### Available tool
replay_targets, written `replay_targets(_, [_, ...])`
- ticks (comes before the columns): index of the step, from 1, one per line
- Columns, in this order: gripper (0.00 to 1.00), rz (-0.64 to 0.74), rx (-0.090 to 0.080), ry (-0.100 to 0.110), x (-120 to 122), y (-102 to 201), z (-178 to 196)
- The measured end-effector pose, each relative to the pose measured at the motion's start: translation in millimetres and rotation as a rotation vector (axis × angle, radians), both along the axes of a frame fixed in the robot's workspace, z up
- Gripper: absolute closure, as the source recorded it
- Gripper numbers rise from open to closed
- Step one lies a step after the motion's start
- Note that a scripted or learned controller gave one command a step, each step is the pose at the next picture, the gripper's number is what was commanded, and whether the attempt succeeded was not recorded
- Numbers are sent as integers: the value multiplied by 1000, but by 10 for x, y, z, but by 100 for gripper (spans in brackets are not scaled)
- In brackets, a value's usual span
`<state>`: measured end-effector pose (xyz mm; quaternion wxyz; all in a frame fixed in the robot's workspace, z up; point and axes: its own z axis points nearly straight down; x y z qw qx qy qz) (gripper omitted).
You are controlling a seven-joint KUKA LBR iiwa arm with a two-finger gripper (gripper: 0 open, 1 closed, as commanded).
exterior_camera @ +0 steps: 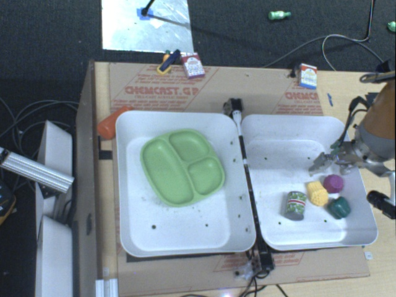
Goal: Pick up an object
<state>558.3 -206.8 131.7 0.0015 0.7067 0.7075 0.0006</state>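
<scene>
In the right bin (278, 135), several small objects lie close together near the front right. They are a grey and green can (296, 204), a yellow piece (318, 193), a purple ball (334, 182) and a dark teal piece (338, 208). My gripper (331, 164) hangs just behind the purple ball and the yellow piece, reaching in from the right. Its fingers are spread open with nothing between them.
A green divided plate (182, 166) lies in the left bin (133, 228). An orange object (106, 124) sits at that bin's far left corner. Two small cartons (193, 65) (307, 76) stand on the cardboard behind the bins.
</scene>
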Motion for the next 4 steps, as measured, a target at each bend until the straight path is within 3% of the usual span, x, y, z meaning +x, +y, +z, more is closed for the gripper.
replay_targets(1, [0, 1, 1, 2, -119, 4, -474])
replay_targets(2, [0, 0, 1, 2, -462, 3, -475])
replay_targets(3, [0, 3, 1, -2, 126, 440, 432])
replay_targets(4, [0, 0, 0, 3, -145, -2, -102])
